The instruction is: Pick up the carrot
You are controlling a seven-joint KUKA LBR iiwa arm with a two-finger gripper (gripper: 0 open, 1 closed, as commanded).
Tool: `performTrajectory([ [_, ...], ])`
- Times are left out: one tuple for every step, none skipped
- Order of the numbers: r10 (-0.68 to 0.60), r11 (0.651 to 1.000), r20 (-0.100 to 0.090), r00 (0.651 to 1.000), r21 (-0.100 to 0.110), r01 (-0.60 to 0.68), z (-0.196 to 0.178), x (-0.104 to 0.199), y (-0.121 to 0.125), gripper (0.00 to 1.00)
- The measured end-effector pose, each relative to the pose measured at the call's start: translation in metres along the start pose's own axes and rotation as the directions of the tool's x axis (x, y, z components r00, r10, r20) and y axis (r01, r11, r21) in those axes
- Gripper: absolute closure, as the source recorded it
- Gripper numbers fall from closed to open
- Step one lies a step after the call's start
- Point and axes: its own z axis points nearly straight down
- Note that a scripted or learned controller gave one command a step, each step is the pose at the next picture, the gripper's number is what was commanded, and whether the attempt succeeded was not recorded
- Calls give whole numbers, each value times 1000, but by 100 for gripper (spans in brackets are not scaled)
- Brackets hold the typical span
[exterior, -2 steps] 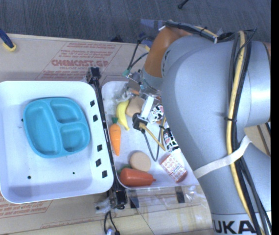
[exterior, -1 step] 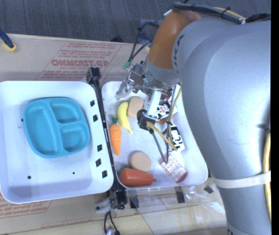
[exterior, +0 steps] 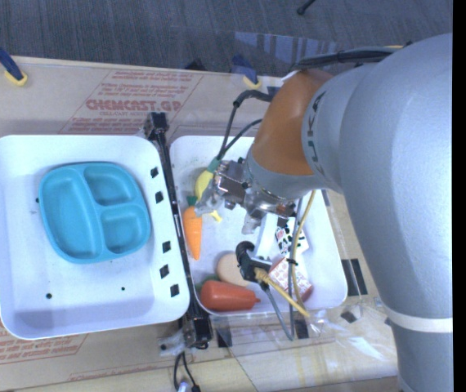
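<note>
Grey arm w/ orange band reaches in from the right and hangs low over the right-hand shallow white bin (exterior: 331,243), prob. lining up a grab. Small orange tapered carrot (exterior: 193,229) lies flat by that bin's left wall, near the divider, just left of the gripper (exterior: 231,188); nothing between its fingers. Open or closed: can't tell, wrist hides them. Blue sectioned plastic tray (exterior: 94,211) sits in the left bin, out of the way.

The scene is lit evenly and rather brightly from above. The white bins (exterior: 20,219) are nearly overexposed, with soft shadows seen along their inner walls. A mild sheen is noticed on the grey arm (exterior: 396,178), right of the bins. The picture is slightly soft and grainy overall.
</note>
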Motion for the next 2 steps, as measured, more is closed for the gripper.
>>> performTrajectory([
  [0, 1000, -1, 1000, -2, 0, 0, 0, 1, 0],
  [0, 1000, -1, 1000, -2, 0, 0, 0, 1, 0],
])
